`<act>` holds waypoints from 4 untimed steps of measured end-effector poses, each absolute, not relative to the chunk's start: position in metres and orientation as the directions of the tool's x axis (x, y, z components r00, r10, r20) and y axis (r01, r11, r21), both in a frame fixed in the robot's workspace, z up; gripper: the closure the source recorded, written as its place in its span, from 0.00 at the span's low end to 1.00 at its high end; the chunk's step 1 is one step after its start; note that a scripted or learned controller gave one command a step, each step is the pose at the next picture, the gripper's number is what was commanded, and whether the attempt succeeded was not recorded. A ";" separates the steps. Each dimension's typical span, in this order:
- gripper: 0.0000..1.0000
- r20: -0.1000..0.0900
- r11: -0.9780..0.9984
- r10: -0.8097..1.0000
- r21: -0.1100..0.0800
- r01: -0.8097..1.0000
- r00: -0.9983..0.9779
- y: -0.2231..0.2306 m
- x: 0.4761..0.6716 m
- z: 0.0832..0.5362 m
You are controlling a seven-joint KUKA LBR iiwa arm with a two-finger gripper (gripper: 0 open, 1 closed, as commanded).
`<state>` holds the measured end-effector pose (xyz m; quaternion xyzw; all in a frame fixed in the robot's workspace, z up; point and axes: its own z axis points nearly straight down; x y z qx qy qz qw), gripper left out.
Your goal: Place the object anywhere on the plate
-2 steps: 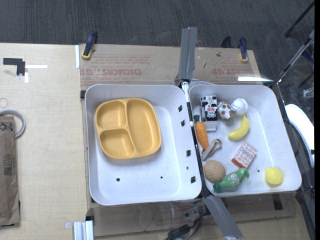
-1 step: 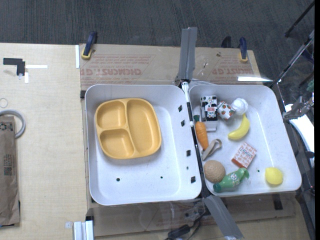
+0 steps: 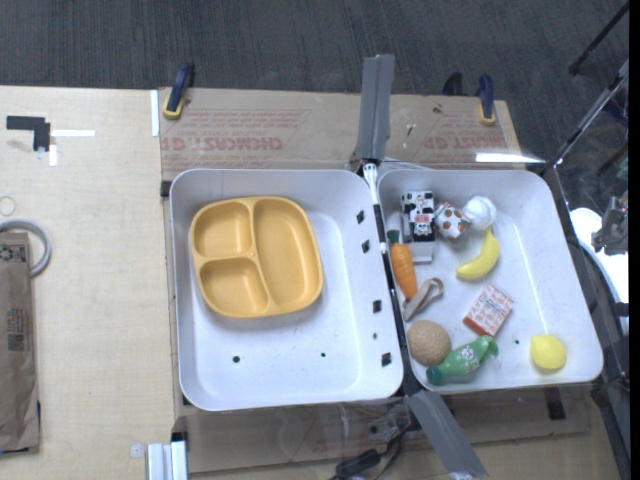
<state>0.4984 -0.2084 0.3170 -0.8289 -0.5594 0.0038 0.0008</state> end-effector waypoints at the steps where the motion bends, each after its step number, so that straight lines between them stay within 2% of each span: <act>1: 1.00 -0.003 -0.407 0.913 -0.002 0.913 0.407 -0.199 0.484 0.370; 2: 1.00 -0.004 -0.544 0.839 -0.002 0.839 0.544 -0.204 0.492 0.369; 3: 1.00 -0.004 -0.604 0.797 -0.001 0.797 0.603 -0.206 0.478 0.397; 4: 0.00 -0.004 -0.604 0.797 -0.002 0.797 0.604 -0.206 0.478 0.397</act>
